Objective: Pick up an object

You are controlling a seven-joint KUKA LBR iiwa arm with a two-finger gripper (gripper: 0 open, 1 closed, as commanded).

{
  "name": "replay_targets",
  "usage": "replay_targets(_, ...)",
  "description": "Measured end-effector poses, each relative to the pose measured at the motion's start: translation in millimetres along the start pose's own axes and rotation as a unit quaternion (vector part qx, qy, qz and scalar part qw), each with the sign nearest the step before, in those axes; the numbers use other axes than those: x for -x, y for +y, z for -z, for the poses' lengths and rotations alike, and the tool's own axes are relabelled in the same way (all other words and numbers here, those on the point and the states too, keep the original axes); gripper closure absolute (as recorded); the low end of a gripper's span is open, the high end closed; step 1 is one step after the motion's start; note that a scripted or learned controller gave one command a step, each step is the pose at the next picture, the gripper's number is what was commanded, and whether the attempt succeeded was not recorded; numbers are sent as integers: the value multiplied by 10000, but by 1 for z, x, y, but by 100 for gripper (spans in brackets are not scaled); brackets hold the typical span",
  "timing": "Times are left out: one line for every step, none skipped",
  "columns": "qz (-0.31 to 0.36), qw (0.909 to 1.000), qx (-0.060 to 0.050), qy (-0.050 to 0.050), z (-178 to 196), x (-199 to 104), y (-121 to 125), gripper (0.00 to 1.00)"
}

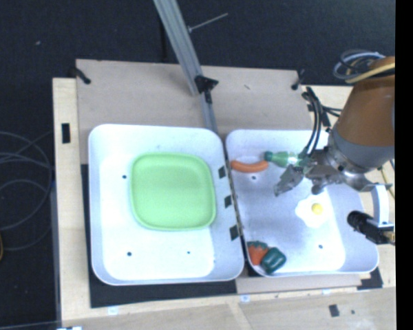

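Over the right bin (330, 263), the gripper (289, 182) hangs, fingers apart, holding nothing. Best descend squarely astride the fried egg toy (312, 212) before closing.

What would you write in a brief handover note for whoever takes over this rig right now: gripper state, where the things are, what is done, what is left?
Gripper: over the right bin, nothing seen between its fingers; open or shut unclear.
Right bin: orange sausage-like piece and green bottle-like item at the far side, fried egg toy near the middle, green-and-orange item in the near left corner.
Left bin: green plate.
Done: nothing lifted.
Left: grasp and lift one object.
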State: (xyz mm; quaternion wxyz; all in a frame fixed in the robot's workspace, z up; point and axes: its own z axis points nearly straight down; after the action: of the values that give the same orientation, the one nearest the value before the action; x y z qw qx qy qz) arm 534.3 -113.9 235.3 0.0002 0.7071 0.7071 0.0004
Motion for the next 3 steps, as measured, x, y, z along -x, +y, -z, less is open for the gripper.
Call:
replay_targets(-2,10000,-29,-1,-62,-2,0,0)
replay_targets(-4,10000,-19,-3,-104,-4,1,0)
replay_targets(-4,10000,-7,-4,-135,-4,0,0)
